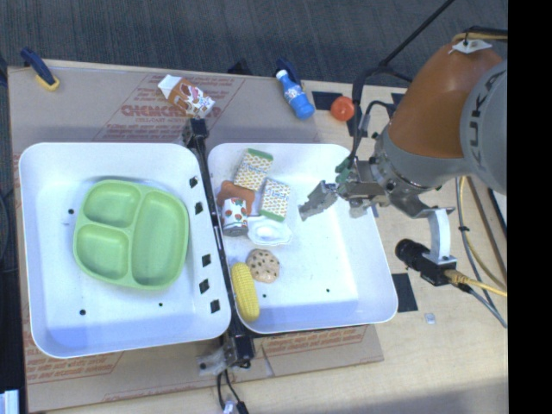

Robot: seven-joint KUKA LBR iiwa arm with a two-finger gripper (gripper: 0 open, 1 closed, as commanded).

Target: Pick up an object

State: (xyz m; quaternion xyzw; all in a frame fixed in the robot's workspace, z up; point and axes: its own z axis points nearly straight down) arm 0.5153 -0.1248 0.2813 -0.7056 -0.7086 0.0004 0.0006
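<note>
The right bin [345, 266] holds several items along its left side. Two checkered packets [253, 169] [276, 198] lie at the back, with a small can [234, 218] and a reddish piece [236, 190] beside them. A white cup [269, 231], a cookie [263, 266] and a yellow corn cob [245, 291] sit nearer the front. My gripper [317, 200] hangs over the middle of this bin, just right of the nearer checkered packet and apart from it. I see nothing held in it.
The left bin [43, 309] carries a green divided plate [131, 234]. Behind the bins lie a blue bottle [296, 95], an orange ball [343, 108], a snack packet [185, 97] and a blue clamp [39, 67]. The right bin's right half is bare.
</note>
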